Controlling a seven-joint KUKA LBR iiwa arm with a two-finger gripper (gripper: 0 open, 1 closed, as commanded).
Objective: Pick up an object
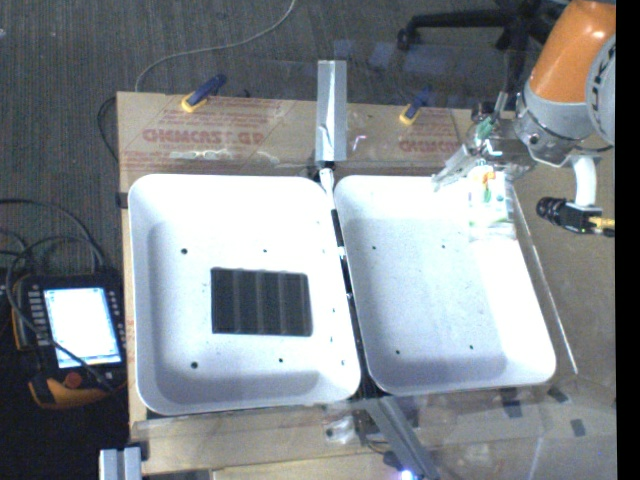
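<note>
Pincer (478,168) sits at the far right corner of my right bin (450,358), too blurred to tell its state. Something small, green and orange (487,188), shows right at it; held or not, can't say. Dark ribbed block (261,301) lies in the left bin (160,268). Step looks like lift-off or approach; next I'd confirm a grasp.

My bench (290,128) is a brown board carrying two white bins: the left bin (170,218) and the right bin (520,348) touch along its middle. Two yellow clamps (203,92) grip its far edge.
</note>
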